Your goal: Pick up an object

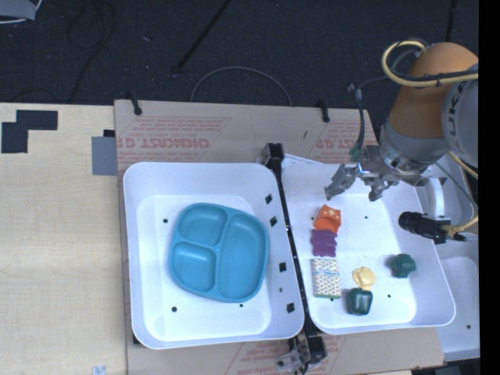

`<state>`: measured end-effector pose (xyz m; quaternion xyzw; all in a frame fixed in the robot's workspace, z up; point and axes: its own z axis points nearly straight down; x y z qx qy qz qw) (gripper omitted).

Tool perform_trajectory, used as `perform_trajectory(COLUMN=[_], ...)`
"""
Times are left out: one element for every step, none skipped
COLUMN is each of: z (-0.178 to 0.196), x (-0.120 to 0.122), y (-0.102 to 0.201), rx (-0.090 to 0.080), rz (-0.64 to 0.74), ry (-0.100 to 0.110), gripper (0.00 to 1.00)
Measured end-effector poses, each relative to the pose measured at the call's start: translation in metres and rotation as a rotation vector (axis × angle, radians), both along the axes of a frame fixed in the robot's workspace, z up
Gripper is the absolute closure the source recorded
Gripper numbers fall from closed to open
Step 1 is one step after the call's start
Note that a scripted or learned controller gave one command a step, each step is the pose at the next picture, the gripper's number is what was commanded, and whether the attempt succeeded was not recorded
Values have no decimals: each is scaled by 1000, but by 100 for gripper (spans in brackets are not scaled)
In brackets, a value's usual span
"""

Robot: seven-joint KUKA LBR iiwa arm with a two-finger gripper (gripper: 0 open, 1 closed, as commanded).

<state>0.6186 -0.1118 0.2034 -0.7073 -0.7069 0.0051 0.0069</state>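
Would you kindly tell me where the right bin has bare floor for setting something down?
Right bin: bare floor lies between the orange block and teal piece. Its left side is crowded: purple piece, patterned card, yellow piece, green cup.

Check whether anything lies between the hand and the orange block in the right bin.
Nothing visible does. The hand hangs over the far part of the right bin, its fingers spread, and bare white floor separates it from the orange block. The purple piece lies beyond the block.
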Motion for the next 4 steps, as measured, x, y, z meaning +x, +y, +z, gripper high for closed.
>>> perform_trajectory(z=[8,-56,-110,-97], x=[3,4,2,3], y=[0,2,4,3], rx=[-2,-1,-1,-2], rz=[2,1,0,-3], ry=[-14,-8,-9,-11], gripper=[0,0,0,100])
